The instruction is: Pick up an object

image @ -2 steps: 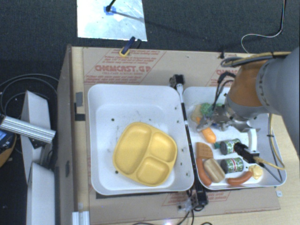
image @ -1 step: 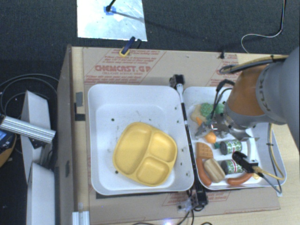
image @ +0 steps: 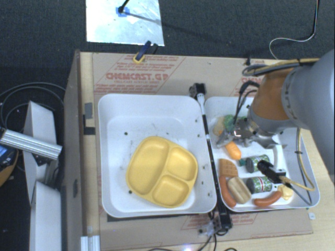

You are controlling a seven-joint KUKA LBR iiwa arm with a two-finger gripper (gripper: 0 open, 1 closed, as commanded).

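Note:
The right bin (image: 306,163) holds several toy foods: an orange carrot (image: 233,151), a green vegetable (image: 229,122), two small cans (image: 256,163) (image: 260,183), a slice of toast (image: 226,167), a hot dog bun (image: 237,189) and a red sausage (image: 267,200). My gripper (image: 228,136) is low in the upper left part of this bin, between the green vegetable and the carrot, just above the carrot. The grey arm with its orange band (image: 269,99) covers the bin's upper right part.
A yellow divided plate (image: 162,170) lies in the left bin (image: 112,140). The ridge between the bins (image: 208,145) runs close to the gripper's left. Cables (image: 301,179) trail across the right bin's edge. A pale yellow piece (image: 286,192) lies at the bin's lower right.

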